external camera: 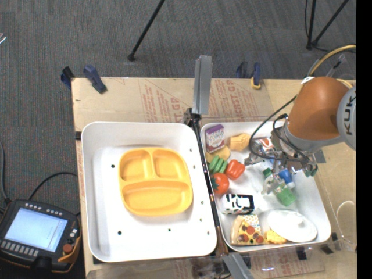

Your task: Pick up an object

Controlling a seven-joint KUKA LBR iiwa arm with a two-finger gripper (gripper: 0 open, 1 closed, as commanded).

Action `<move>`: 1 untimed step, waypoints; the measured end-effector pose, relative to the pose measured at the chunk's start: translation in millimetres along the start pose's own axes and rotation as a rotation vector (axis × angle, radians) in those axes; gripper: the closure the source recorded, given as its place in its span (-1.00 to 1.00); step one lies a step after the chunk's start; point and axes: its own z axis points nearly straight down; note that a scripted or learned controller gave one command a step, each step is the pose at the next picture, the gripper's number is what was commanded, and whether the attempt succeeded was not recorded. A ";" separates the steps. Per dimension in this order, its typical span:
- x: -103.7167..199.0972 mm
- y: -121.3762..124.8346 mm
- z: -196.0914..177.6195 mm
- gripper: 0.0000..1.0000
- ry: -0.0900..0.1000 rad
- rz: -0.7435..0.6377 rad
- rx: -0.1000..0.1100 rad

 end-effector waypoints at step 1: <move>-45.6 19.1 -0.5 -1.00 -0.002 -0.103 -0.002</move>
